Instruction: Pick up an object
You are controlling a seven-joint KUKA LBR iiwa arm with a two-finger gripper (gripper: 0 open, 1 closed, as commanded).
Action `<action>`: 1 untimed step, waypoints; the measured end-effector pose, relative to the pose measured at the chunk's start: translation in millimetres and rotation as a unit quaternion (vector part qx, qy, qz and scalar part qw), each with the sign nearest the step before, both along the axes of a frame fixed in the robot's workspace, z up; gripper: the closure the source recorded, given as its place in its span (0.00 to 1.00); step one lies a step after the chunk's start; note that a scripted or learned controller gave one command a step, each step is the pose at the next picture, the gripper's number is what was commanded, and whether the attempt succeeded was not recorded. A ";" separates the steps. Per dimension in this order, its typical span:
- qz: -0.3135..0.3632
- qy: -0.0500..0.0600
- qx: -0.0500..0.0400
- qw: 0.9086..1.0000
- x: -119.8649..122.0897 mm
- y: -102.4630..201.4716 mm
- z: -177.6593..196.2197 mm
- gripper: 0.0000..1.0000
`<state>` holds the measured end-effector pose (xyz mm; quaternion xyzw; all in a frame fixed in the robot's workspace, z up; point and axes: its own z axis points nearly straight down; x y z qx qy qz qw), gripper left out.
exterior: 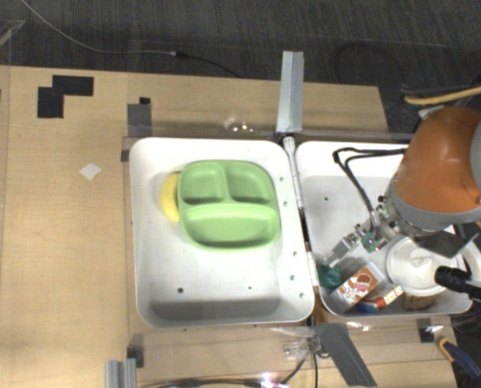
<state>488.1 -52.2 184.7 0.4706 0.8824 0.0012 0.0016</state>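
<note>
My gripper (347,249) reaches down into the right bin (329,186), low over its near left part. Just below it lie a teal object (329,278) and a red and white packet (357,288). An orange and blue item (386,300) lies beside the packet at the bin's near wall. A white round lid-like object (410,266) sits right of the gripper, partly under the arm. Nothing visible sits in the gripper's grasp. The grey and orange arm (442,168) covers the right side of this bin.
The left bin (216,285) holds a green divided plate (226,203) with a yellow object (170,198) poking out from under its left edge. A black cable (355,176) loops over the right bin's far part. A metal post (290,95) stands behind the bins.
</note>
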 end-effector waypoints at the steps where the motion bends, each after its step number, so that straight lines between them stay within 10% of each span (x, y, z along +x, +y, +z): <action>1: 0.059 -0.001 -0.001 0.998 0.2 -38.0 -92.3 0.00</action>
